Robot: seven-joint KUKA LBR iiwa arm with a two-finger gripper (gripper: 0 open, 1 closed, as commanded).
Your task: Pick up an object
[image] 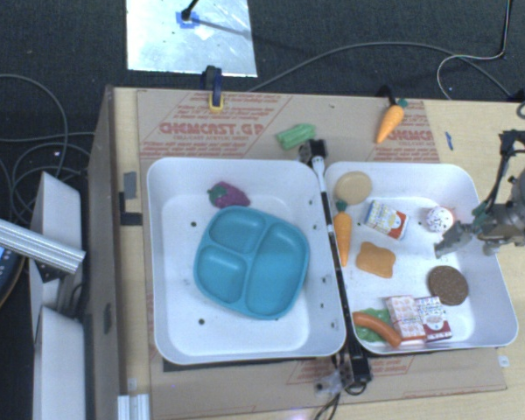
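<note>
The claw (459, 234) reaches in from the right edge over the right bin (488, 201), its grey tip pointing left. How far its fingers are parted cannot be told, and nothing is seen between them.

The left bin (179, 182) lies far to the left of the claw, across the dark divider between the two bins. In it a blue divided plate (252, 262) sits well left of the claw, with a purple toy (228, 195) at the plate's upper left corner.

In the right bin, nearer the claw:
- a pair of small red and white cartons (418, 318) lies below the claw and a little left, near the bin's front wall;
- a red and green sausage-like toy (376, 326) lies just left of those cartons;
- a long orange carrot (342, 234) lies well left of the claw, along the divider;
- a white and red box (386, 219) sits to the left, about level with the claw;
- a brown round cookie (447, 284) lies just below the claw;
- an orange square piece (375, 259) lies left and slightly below;
- a pale round biscuit (353, 187) sits up and to the left;
- a small white ball with red marks (437, 219) lies just up and left of the claw tip, close by it.

Outside the bins, a second carrot (389, 121) and a green toy (296, 135) lie on the board above.
</note>
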